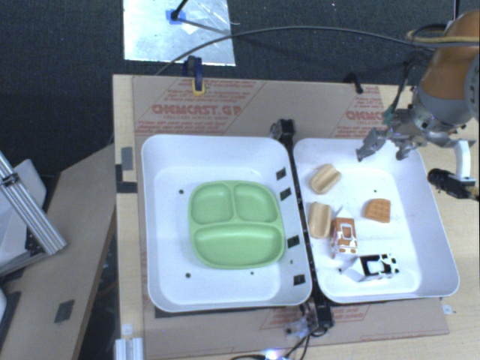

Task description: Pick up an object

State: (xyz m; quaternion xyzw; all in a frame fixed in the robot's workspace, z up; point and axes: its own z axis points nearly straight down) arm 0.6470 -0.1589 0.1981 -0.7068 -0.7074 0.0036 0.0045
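My gripper (385, 148) hangs over the far edge of the right bin (431, 223), its two grey fingers spread apart with nothing between them. Below it in that bin lie two tan bread rolls, one near the back (325, 178) and one beside the divider (319, 219). An orange waffle-like piece (377, 210) lies to the right. A small orange and white carton (345, 236) sits near the middle, and a black and white carton (377, 266) lies toward the front.
The left bin (161, 171) holds a green divided plate (236, 223). Black clips run along the seam between the bins (292, 216). A cable arcs above the bench, and a yellow-blue clamp (196, 75) sits at the back.
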